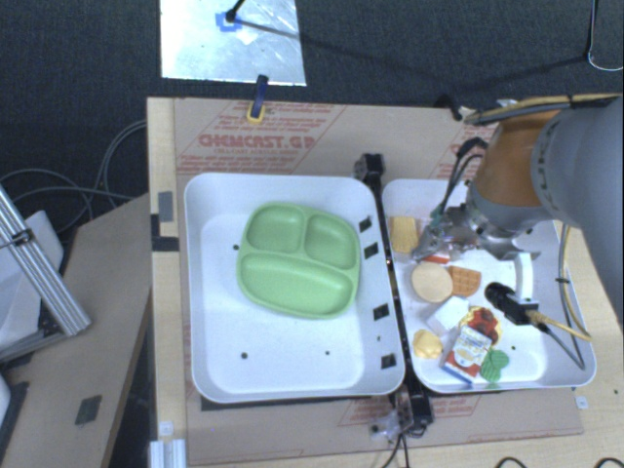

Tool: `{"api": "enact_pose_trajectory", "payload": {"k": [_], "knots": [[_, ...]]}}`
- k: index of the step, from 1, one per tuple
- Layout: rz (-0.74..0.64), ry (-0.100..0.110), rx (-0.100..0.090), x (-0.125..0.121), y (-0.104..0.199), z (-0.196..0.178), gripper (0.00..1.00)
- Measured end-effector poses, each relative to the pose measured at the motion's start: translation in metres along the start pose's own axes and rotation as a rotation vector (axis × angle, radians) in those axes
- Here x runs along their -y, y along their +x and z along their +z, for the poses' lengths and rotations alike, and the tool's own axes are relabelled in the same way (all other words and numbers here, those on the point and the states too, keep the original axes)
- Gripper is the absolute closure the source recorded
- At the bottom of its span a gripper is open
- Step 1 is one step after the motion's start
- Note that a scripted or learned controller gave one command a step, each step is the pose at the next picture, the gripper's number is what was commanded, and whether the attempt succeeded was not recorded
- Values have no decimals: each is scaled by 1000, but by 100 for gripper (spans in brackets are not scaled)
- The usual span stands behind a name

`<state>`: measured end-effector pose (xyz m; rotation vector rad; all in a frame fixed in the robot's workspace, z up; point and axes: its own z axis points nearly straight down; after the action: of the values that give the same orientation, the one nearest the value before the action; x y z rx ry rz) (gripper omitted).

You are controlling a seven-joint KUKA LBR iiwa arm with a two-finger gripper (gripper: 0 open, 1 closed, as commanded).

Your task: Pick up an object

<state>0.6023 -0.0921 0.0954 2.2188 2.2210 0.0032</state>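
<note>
The right bin (pixel 556 370) holds several toy foods: a yellow block (pixel 404 232), a round tan bun (pixel 431 283), an orange waffle piece (pixel 467 281), a white piece (pixel 449 313), a small yellow item (pixel 426 343), a red and white packet (pixel 472 345) and a green item (pixel 496 364). My gripper (pixel 438 243) hangs low over the upper left part of this bin, between the yellow block and the bun. A small red thing (pixel 436 257) lies right under it. The arm hides the bin's upper right part.
The left bin (pixel 210 291) bears a green divided plate (pixel 297 259). A black divider with clips (pixel 382 271) runs between the two bins. Cardboard lies under both bins, and a shiny sheet (pixel 232 27) lies on the dark floor beyond.
</note>
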Motion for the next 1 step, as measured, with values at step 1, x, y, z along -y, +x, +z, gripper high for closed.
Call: {"api": "enact_pose_trajectory", "payload": {"k": [1], "knots": [[-3,-2,0,6,7,-55,100]]}}
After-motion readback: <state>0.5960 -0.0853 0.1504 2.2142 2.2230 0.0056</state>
